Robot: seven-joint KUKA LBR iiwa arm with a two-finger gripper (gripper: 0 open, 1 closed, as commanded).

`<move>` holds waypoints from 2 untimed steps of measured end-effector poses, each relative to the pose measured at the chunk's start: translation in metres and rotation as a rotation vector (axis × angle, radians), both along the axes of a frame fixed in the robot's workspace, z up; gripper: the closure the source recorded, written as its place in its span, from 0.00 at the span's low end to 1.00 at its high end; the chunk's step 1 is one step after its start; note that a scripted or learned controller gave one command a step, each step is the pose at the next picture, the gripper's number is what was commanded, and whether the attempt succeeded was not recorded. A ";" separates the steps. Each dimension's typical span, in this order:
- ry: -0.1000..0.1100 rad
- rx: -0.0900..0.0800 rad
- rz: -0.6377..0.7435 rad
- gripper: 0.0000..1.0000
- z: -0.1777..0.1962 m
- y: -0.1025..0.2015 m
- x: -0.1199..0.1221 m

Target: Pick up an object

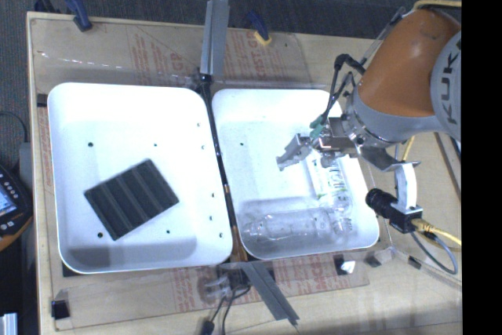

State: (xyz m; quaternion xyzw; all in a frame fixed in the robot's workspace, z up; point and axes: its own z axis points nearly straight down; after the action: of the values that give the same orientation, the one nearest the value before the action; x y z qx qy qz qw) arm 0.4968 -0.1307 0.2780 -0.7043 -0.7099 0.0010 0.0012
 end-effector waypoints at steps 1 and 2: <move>-0.003 -0.002 0.042 0.00 -0.017 -0.030 0.030; 0.001 0.000 -0.002 0.00 -0.057 -0.072 0.047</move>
State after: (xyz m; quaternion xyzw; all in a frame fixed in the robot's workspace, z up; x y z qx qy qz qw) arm 0.5435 -0.2026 0.2207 -0.7049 -0.7093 0.0017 0.0016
